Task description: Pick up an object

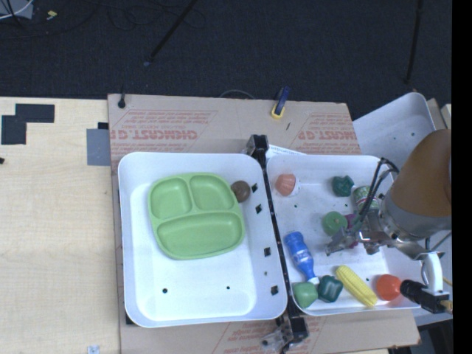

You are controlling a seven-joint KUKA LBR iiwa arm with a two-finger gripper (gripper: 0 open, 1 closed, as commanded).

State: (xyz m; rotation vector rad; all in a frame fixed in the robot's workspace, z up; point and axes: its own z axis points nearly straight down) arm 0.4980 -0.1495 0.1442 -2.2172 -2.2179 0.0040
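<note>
Dark carpet fills the top of the frame; below it a pale wooden bench (51,242) carries a cardboard sheet (221,124) with two white bins on it. Left bin (140,271) holds a green divided tray (195,216) in its upper half, with a small brown ball (240,190) touching the tray's upper right corner. Right bin (310,175) sits just beside it, full of small items: a pink-orange round piece (285,184) at upper left, a blue bottle (299,252) lying tilted near the left wall, a green pepper-like piece (305,293) and a darker green piece (330,289) at the bottom edge, a yellow corn cob (356,285) beside them, an orange-red ball (387,286) at lower right, a round green item (334,222) mid-bin, and a dark teal item (341,186) near the top. Arm (424,190) enters from the right edge. Claw (352,236) hangs low over the bin centre, just right of the round green item; cannot tell whether it is released or clenched, nothing visibly between its tips.
</note>
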